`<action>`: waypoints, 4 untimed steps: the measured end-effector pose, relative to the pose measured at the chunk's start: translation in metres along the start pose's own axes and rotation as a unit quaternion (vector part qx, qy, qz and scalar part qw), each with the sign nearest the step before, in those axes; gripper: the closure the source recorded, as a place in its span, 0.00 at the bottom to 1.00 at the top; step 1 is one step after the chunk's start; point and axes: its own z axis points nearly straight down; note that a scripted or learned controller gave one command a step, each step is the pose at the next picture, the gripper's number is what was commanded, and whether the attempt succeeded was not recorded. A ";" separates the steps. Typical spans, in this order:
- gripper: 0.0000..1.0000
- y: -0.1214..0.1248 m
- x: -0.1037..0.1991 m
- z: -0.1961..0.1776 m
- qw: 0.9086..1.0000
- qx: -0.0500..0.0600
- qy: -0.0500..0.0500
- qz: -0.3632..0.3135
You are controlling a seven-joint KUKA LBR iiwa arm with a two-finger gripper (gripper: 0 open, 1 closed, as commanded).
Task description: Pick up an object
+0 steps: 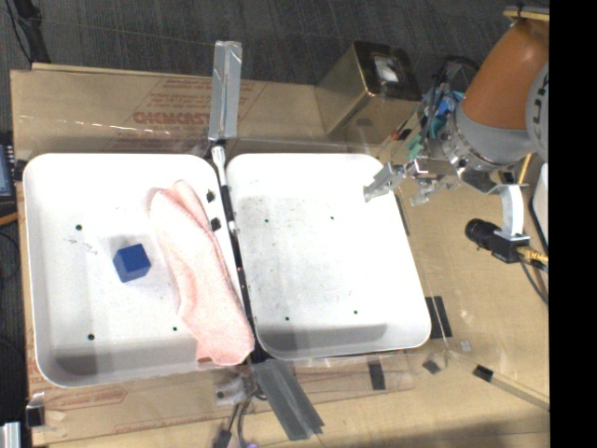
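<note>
A small blue cube [131, 261] sits on the floor of the left bin [56, 250]. A pink cloth [201, 273] lies stretched along that bin's right side, and its lower end rests on the wall between the two bins. My gripper [399, 185] hovers over the upper right corner of the right bin [326, 259], far from the cube and the cloth. Its fingers are spread apart and hold nothing.
A brown cardboard sheet [112, 110] lies behind the bins, with a tan box [368, 87] at the back near the arm. A grey upright bar [225, 91] stands at the back, where the bins meet. Bare wooden bench [476, 325] lies right of the right bin.
</note>
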 end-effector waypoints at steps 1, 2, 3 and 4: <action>0.00 0.005 0.004 -0.025 1.000 0.001 0.001 0.015; 0.00 -0.012 0.000 0.030 1.000 0.002 0.000 0.016; 0.00 -0.002 0.000 0.003 1.000 0.001 0.001 0.001; 0.00 -0.005 0.001 -0.007 1.000 0.000 0.000 -0.016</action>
